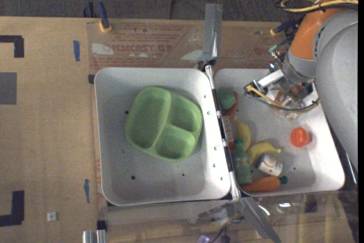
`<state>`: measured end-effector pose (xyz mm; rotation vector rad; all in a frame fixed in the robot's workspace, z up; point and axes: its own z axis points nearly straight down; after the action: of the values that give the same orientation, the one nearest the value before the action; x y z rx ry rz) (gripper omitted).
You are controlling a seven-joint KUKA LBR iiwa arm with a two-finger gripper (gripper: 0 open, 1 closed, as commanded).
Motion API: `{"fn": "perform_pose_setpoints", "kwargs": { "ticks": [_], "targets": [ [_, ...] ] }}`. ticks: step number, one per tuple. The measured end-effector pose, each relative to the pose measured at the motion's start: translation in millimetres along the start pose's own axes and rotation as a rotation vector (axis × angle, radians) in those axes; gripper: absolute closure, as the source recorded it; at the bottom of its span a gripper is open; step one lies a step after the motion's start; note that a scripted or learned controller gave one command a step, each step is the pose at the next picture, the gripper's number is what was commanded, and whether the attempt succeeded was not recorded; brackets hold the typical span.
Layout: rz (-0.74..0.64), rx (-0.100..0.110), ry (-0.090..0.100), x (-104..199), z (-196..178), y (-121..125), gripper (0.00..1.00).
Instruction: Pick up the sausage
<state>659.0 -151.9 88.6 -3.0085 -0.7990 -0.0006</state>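
Note:
A small reddish-brown piece that looks like the sausage [232, 111] lies against the left wall of the right bin [318, 176], tucked between a green item [227, 98] and a yellow banana [244, 134]. Much of it is hidden by those two. My gripper [285, 97] hangs over the upper middle of the right bin, wrapped in cables, about a hand's width to the right of the sausage and above the bin floor. Nothing can be seen held in it.
The right bin also holds an orange-red ball [300, 136], a second banana [263, 149], a small can [270, 165], a carrot [261, 184] and a green item [242, 167]. A green divided plate [165, 122] sits in the left bin [114, 179].

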Motion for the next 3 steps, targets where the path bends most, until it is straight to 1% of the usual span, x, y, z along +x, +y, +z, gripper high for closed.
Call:
{"fn": "perform_pose_setpoints", "kwargs": {
  "ticks": [1, 2, 3],
  "targets": [
    [0.267, -0.008, 0.017, -28.5, -2.0, 10.3, 0.0],
    [0.276, -0.025, -0.003, -39.8, 0.5, -34.2, 0.0],
    [0.317, -0.028, -0.004, -42.4, -47.6, -30.9, 0.0]
  ]
}}
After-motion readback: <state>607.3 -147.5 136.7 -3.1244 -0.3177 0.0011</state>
